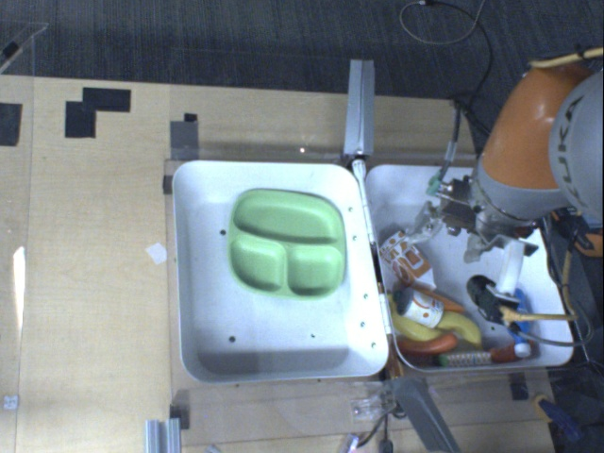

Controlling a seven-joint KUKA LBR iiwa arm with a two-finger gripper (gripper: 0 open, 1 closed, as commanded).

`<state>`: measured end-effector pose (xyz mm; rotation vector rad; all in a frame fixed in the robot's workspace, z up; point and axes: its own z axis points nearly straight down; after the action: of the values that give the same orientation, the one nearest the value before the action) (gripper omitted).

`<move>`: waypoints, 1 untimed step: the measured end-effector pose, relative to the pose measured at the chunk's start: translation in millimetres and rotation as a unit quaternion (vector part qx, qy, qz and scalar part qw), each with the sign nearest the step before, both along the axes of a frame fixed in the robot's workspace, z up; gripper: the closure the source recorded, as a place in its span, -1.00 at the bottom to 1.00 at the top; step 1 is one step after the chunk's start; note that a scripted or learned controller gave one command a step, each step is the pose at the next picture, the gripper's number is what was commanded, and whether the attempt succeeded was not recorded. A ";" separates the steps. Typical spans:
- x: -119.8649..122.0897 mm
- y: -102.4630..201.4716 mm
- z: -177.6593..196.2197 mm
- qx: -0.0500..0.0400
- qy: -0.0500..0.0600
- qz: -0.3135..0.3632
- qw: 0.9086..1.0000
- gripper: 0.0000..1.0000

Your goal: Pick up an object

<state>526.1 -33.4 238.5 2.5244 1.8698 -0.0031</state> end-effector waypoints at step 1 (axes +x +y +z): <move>1.7 1.0 8.6 0.000 0.000 0.004 1.000 1.00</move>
<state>527.9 -32.4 247.0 2.5169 1.8792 -0.0049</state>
